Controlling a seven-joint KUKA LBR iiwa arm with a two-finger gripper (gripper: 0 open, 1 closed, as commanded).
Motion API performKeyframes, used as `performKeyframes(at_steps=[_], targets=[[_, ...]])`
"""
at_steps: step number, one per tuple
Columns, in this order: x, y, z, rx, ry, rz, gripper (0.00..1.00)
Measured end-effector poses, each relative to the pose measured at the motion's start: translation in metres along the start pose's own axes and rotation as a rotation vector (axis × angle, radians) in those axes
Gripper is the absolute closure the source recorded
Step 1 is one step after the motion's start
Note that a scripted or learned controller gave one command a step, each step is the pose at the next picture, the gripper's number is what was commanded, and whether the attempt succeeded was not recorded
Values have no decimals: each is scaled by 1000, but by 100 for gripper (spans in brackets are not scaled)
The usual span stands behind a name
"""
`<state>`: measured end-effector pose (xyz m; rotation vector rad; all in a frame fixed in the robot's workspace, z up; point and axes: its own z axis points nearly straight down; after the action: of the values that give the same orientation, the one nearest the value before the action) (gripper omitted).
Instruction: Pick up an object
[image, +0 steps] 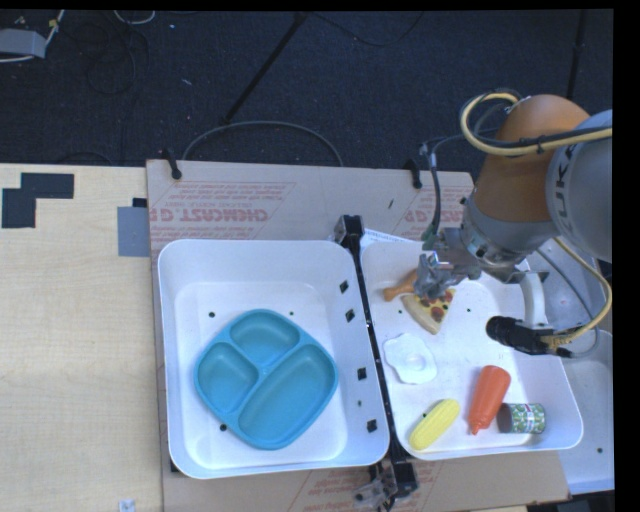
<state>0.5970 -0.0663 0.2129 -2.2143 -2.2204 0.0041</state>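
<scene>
1. Starting at the two-finger gripper (432, 278): parked low over the far half of the right-hand shallow white bin (465, 345). Honestly can't tell from this slant whether open or shut, or gripping anything at all.
2. Right under it, a bit toward the near side: triangular toy pizza slice with yellow top and red dots (431, 310). Lying flat on the bin floor, overlapping the gripper's tip in the view. Looks closest of everything to being picked, but no telling whether actually pinched or just sat under.
3. Just left of that: short tan-orange stick-shaped piece (397, 292), lying at a slant near the black divider between the bins (362, 340). Could be the slice's crust or a separate bit, hard to say.
4. Further toward the near edge: flat white fried-egg-shaped toy (410, 358), lying alone, apart from the slice.
5. Along the near wall of the same bin: yellow plastic corn cob (435, 424), then an orange carrot-like plastic cone (487, 398), then a small can with a green label (523, 418) on its side, just beside the cone's base.
6. Over in the left-hand shallow white bin (200, 300): light blue three-compartment plastic plate (265, 378), flat, well apart from the gripper.
7. Behind it all: grey robot arm with an orange band (535, 150), reaching in from the right.
</scene>
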Motion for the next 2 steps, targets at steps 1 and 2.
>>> performKeyframes(at_steps=[1,2], targets=[[50,-11,-10,-1,0,-1,100],[94,-36,-4,1,-1,0,100]])
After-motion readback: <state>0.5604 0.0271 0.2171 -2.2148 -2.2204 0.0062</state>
